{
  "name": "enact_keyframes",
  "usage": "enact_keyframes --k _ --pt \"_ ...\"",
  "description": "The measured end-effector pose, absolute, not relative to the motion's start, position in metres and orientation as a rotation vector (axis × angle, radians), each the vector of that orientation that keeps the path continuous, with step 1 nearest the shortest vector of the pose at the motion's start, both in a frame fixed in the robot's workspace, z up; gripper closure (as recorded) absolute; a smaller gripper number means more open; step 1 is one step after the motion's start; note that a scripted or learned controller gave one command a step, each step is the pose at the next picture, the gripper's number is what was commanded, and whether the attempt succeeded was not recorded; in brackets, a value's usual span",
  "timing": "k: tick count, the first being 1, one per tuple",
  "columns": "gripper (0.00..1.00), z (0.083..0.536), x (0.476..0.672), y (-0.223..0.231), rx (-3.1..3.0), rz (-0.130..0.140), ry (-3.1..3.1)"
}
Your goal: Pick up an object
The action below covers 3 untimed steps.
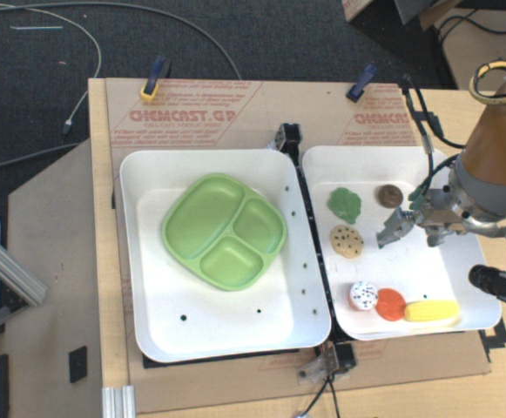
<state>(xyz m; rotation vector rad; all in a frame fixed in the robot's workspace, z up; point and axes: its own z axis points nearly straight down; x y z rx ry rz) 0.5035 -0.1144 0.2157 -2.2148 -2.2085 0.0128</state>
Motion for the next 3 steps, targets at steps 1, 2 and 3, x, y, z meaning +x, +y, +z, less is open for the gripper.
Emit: enact_keyframes --k 1,2,3 --pt "0.00 0.222 0.506 -0.114 -2.219 0.001 -2.219" --pt "0.00 0.179 0.504 -0.112 -2.216 0.005 -2.215" --pt "0.00 0.138 0.503 -0.112 -2.218 0.003 -2.217"
